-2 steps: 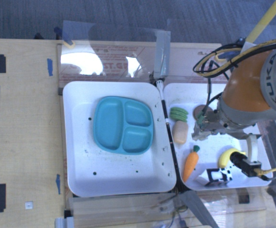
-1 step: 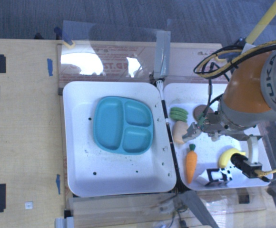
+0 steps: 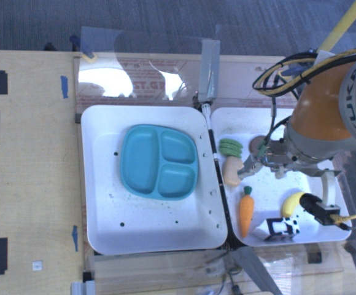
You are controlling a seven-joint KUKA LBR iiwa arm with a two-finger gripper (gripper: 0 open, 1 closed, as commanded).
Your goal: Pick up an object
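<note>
The gripper (image 3: pixel 247 168) hangs over the right bin's (image 3: pixel 261 119) left edge beside a beige toy (image 3: pixel 231 171), its grip state unreadable.

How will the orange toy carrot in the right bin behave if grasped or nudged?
The orange toy carrot with a green top looks like moulded plastic, so probably stiff and light. Its rounded, tapered body may roll sideways or slip from a pinch. It lies flat in the right white bin, so tipping seems unlikely.

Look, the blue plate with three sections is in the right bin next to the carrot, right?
Not quite. The camera view shows the blue plate in the left bin. It does have three sections. The carrot lies in the right bin, apart from the plate.
</note>
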